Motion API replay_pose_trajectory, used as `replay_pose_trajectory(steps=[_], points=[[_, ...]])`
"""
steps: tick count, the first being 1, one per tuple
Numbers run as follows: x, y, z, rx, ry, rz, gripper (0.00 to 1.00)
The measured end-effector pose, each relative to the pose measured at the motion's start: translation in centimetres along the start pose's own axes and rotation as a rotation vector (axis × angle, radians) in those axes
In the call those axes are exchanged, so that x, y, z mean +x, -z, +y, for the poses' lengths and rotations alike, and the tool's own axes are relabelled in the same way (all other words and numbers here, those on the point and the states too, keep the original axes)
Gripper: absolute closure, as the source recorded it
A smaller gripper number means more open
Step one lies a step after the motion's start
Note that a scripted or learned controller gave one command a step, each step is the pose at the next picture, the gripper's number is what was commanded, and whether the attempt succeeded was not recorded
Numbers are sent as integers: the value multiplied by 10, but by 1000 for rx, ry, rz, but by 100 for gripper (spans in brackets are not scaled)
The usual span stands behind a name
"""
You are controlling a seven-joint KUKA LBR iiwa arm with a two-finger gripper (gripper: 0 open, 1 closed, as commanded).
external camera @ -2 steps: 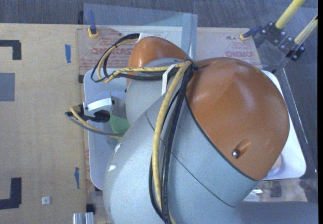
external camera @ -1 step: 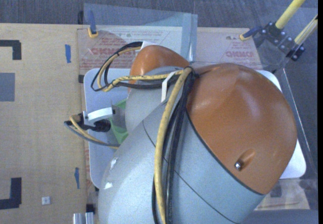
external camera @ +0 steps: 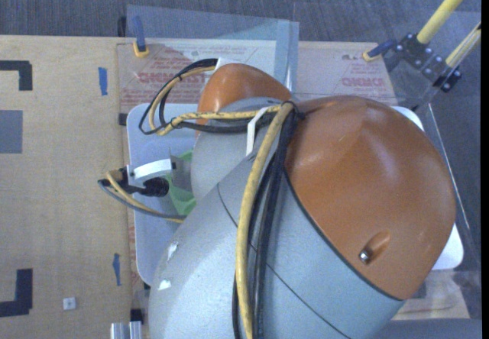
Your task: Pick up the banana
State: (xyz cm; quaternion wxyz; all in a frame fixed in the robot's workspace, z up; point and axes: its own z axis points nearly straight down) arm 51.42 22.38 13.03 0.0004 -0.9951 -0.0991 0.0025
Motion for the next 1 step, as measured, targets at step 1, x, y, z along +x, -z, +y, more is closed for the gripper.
replay_pose_trajectory(steps=[1], points=[[0,9,1,0,-1,-1,100]])
